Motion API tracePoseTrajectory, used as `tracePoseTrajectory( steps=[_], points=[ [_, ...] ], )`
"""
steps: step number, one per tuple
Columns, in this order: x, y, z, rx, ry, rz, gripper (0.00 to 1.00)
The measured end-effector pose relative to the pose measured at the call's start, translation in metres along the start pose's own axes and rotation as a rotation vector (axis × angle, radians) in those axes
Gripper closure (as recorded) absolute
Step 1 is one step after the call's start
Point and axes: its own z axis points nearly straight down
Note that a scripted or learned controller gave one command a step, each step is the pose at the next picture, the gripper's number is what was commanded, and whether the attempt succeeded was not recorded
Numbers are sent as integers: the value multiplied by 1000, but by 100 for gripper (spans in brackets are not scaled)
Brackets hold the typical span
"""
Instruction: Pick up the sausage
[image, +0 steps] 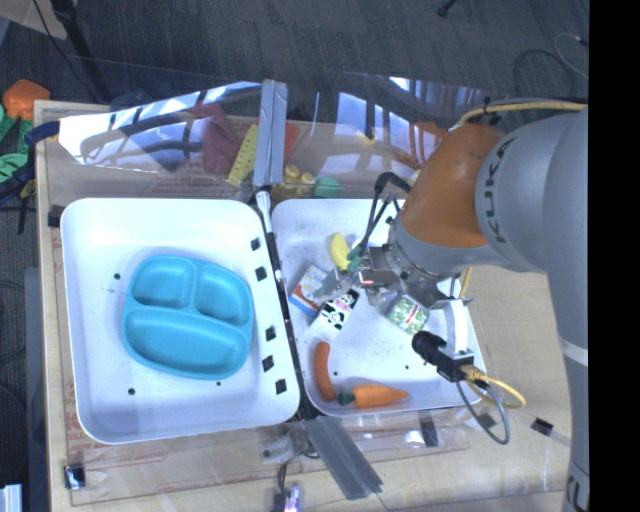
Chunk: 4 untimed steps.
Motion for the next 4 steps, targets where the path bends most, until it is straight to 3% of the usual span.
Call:
tracePoseTrajectory(
  steps=[1, 2, 3, 4],
  points=[
    [0, 0, -7, 7, 0, -6, 100],
    [-16, 10, 67, -29, -10, -312, 100],
    [8, -8, 76, -67, -39, -462, 100],
    [30, -12, -92, -9, -7, -771, 100]
  ],
)
